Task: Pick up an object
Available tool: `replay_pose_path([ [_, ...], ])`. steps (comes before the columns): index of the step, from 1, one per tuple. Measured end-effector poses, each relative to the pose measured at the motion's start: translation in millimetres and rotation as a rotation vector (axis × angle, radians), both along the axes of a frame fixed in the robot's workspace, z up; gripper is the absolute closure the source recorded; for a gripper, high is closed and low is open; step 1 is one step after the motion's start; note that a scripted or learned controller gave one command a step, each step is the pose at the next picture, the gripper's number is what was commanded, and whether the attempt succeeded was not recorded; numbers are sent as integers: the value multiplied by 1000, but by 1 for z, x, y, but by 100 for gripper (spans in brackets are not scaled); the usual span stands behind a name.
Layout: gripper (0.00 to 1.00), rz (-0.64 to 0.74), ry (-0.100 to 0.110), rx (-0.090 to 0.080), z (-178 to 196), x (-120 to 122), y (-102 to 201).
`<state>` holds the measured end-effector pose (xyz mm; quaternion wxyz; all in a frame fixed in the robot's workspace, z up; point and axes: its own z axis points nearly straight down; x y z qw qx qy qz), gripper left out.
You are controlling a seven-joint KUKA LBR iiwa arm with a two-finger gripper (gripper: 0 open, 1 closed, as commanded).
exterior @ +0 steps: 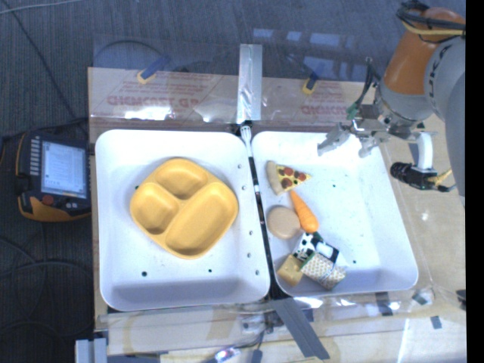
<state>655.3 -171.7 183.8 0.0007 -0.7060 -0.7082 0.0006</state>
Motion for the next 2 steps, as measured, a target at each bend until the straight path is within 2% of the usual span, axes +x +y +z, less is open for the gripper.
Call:
replay_pose_path([
  [1, 0, 255, 0, 0, -54, -26, 41],
  [2, 0, 302, -18, -6, -93, -96, 60],
])
